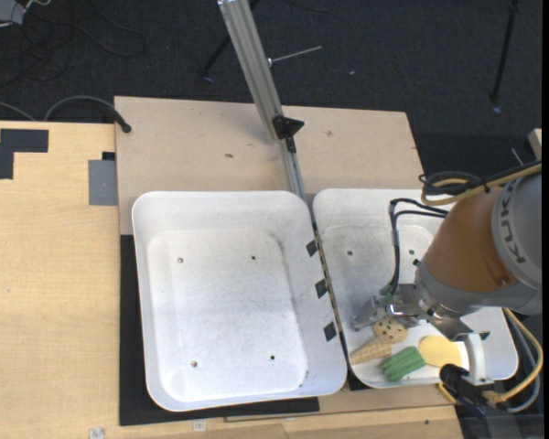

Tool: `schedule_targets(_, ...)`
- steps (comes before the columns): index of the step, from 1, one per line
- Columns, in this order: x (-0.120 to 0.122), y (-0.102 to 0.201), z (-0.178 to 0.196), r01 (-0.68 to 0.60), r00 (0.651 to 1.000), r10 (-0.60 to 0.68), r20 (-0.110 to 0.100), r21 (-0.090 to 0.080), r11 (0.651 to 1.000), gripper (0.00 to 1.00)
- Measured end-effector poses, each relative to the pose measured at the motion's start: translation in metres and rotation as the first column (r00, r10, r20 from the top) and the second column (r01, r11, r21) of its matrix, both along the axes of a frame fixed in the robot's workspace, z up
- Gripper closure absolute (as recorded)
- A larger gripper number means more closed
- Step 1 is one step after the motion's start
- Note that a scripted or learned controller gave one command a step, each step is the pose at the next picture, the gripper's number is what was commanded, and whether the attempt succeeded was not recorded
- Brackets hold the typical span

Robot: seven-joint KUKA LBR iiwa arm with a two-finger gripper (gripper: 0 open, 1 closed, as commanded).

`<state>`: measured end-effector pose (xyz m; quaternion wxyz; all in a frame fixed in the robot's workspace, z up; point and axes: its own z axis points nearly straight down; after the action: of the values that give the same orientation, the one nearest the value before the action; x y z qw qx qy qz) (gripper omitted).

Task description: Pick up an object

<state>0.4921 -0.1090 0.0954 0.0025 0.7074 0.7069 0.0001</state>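
Camera view: two white bins side by side on the bench. Left bin (220, 291) bare, floor showing. Right bin (357, 236) carries the objects, all bunched at its near end: a tan ridged cone (373, 350), a green piece (403, 364) just beside it, a yellow piece (439, 348) to the right of the green one, and a pale biscuit-like piece (391, 330) above the cone.

Arm (480, 245) reaches in from the right, orange band over the right bin. Gripper (377, 311) is low in the right bin, directly above the biscuit-like piece and close to the cone. Metal parts at the tip are small and blurred together; cannot tell how far apart they stand, nor whether anything sits between them. No object visibly lifted; all four appear to lie on the bin floor.

Judgement: step in hand is the descent/approach onto the cluster, grasp not yet confirmed. Next move calls for closing on one piece, most likely the biscuit-like one or the cone, then a straight lift. Pieces lie crowded, so a close could nudge a neighbour or pinch an edge and slip
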Motion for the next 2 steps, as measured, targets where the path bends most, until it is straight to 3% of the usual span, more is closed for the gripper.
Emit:
schedule_targets(1, 0.002, -0.002, -0.001, 0.005, 1.0, -0.005, 0.002, 0.0, 1.0, 0.0)
schedule_targets(2, 0.003, -0.004, 0.01, 0.011, 1.0, -0.011, 0.006, -0.001, 1.0, 1.0)
